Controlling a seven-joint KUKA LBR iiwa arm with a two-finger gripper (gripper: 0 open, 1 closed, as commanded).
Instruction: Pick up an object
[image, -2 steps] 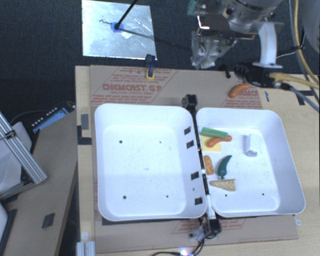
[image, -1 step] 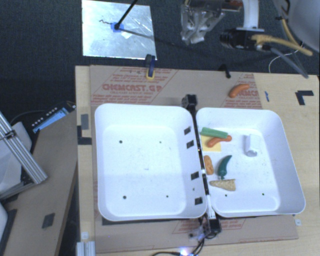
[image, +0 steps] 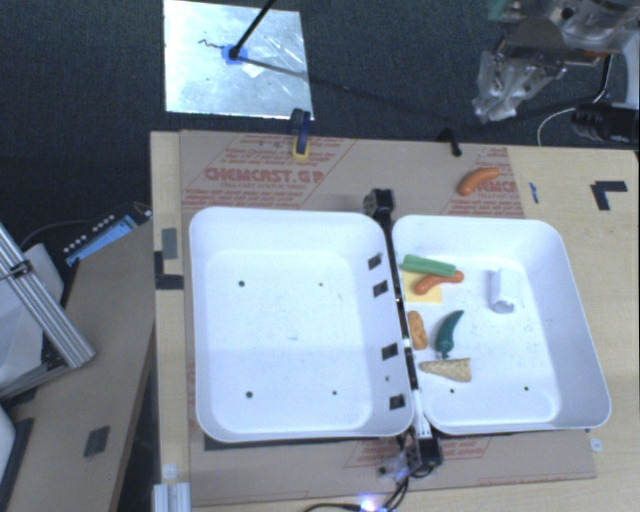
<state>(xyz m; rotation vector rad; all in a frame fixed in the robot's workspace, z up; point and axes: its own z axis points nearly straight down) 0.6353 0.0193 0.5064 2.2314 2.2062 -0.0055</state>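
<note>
My gripper (image: 497, 95) hangs high at the top right, beyond the far edge of the bench and well away from the bins. The right bin (image: 560, 300) holds several small items near its left side: a green strip (image: 428, 265), an orange-red sausage on a yellow square (image: 437, 283), an orange nugget (image: 417, 329), a dark green pepper (image: 448, 331) and a tan wedge (image: 447, 369). A white cylinder (image: 500, 289) lies further right in that bin.
The left bin (image: 290, 320) sits beside the right one, joined by a black hinge strip (image: 395, 310). An orange sausage (image: 478, 180) lies on the bench behind the right bin. A yellow and blue clamp (image: 299, 135) stands at the bench's far edge.
</note>
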